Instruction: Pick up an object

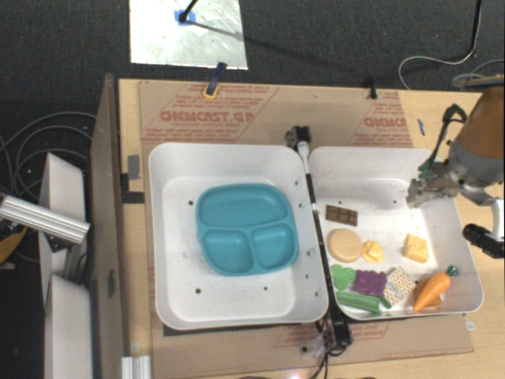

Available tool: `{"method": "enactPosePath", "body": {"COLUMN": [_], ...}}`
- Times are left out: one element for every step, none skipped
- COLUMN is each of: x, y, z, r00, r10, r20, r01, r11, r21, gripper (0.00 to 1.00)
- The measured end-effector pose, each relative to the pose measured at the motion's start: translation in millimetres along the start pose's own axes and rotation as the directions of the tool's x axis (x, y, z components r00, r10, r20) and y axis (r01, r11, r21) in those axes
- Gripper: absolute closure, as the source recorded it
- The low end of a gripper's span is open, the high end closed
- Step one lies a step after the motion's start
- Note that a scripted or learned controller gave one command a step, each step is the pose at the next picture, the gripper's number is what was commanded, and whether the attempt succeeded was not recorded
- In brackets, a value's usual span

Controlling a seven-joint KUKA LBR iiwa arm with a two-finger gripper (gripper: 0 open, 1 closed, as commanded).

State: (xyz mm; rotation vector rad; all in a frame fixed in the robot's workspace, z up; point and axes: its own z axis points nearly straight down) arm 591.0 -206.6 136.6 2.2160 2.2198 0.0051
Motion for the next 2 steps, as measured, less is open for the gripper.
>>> {"method": "enactPosePath", "body": {"x": [0,2], "y": [0,79], "z": [0,53], "r00": [1.0,1.0], "r10": [0.0,-0.004], "r20": [0.0,-0.004], "r01": [0.0,0.004], "r11": [1.0,1.0], "r21": [0.001,0.007], "gripper": [0.0,0.0]}}
